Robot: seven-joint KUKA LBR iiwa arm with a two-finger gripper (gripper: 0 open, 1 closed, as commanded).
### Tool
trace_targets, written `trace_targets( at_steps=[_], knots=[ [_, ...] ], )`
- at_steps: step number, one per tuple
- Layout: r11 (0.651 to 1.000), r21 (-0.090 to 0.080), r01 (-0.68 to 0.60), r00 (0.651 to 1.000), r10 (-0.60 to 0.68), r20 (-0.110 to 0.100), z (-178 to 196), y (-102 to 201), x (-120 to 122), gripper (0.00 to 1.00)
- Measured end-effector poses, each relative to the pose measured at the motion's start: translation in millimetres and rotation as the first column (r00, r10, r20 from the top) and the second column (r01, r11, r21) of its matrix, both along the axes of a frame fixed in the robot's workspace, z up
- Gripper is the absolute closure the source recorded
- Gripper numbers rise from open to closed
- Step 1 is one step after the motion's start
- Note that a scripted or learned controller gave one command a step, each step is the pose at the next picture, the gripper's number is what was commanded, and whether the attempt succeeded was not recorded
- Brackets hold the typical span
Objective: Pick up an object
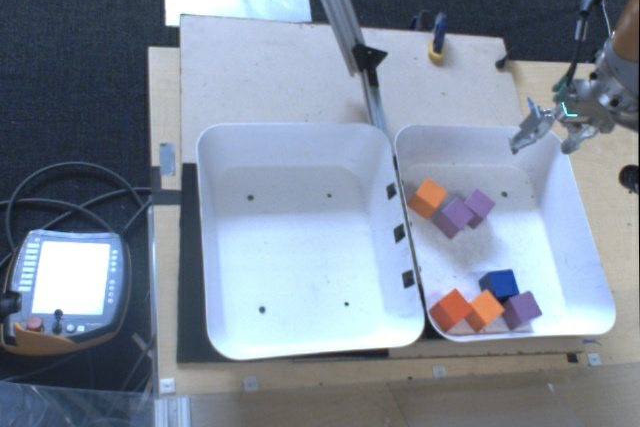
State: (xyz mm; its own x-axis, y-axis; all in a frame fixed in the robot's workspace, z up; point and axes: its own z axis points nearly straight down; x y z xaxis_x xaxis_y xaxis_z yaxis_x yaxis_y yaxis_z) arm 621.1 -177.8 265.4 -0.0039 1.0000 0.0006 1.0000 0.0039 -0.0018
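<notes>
The gripper (549, 129) hangs over the right bin's (585, 235) far right rim, its fingers spread and nothing between them, as far as the slanted view lets me judge. Below and left of it sit an orange cube (429, 198) and two purple cubes (466, 211). Farther below, near the bin's front, cluster a blue cube (499, 283), two orange blocks (467, 309) and a purple block (522, 309).

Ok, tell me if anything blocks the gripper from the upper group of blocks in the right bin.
Nothing visible does. The gripper hangs over the right bin near its far right corner, and bare bin floor lies between it and the orange block and two purple blocks.
</notes>
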Motion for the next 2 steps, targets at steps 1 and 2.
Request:
trace_targets(
  at_steps=[1,2],
  knots=[
    [1.000,-0.002,-0.001,1.000,0.001,0.003,2,0,1,0.00],
    [1.000,-0.001,-0.001,1.000,0.001,-0.001,-50,-1,11,0.00]
  ],
)
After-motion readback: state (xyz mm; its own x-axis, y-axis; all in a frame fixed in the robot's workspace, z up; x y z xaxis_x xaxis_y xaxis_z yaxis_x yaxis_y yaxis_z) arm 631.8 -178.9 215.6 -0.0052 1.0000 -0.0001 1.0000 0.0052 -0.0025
